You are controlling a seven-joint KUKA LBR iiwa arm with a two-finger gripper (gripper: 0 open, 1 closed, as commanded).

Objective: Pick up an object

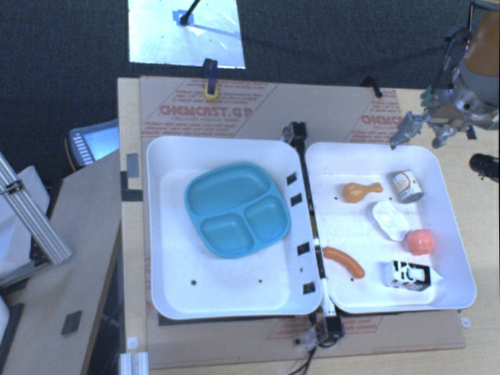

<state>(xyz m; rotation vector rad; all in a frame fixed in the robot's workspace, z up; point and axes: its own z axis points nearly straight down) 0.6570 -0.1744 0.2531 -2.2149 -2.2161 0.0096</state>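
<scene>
Gripper (422, 131) sits above the far right corner of the right bin (453, 287), over the bin's back rim. Two fingers visible, spread apart, nothing between them: wide and empty. Orange band of the arm (478, 53) shows just above the wrist.

Objects, placed relative to the gripper:
- Can (406, 186): nearest item, just below the gripper toward the camera, lying on its side in the right bin.
- Drumstick (362, 191): beside the can, further left of the gripper.
- White lump (391, 219): below the can, closer to the camera than the gripper.
- Pink ball (420, 241): just beside the white lump, roughly in line under the gripper.
- Black-and-white box (410, 274): near front of the bin, well apart from the gripper.
- Sausage (344, 261): front left of the same bin, well apart from the gripper.
- Blue plate (237, 208): three compartments, in the left bin (168, 287), far left of the gripper.

No object touches the gripper.
</scene>
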